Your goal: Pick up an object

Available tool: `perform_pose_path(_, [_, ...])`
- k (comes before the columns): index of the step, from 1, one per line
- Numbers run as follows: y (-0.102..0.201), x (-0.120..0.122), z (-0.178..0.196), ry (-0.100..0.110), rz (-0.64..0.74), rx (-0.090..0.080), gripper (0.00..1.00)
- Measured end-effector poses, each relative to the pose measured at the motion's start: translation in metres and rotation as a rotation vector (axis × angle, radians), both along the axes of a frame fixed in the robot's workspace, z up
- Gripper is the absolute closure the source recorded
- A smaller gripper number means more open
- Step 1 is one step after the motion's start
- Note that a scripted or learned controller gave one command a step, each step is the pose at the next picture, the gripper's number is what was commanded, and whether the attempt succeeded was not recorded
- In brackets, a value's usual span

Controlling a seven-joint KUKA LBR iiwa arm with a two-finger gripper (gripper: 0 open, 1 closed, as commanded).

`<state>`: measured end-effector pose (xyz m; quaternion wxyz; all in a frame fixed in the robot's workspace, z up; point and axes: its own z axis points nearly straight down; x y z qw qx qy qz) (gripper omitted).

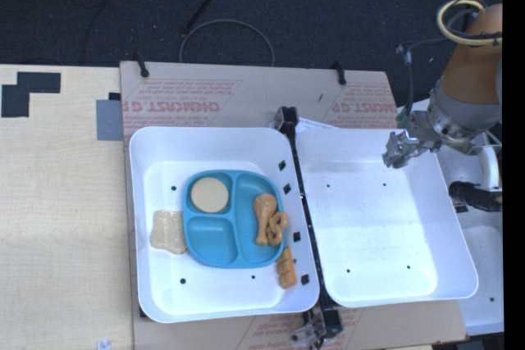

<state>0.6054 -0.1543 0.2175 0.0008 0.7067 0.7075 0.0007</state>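
Hovering: jaws (pixel 397 150) over right bin (pixel 426 275) | state unclear (small) | pretzel (pixel 269 219) well left, in blue tray (pixel 215 246)

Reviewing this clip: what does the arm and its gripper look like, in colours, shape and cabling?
The arm enters from the view's right: a rounded orange segment above a grey wrist section. A pale yellowish cable loop sits at its top, and thin cables run down beside it. The gripper is a small grey metal assembly, too small and blurred to make out in detail. No markings can be read on either.
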Motion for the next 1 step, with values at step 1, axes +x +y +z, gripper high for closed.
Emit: perform_pose_path(1, [0.0053,-0.0063,0.0577,-0.001,0.001,0.000,1.00])
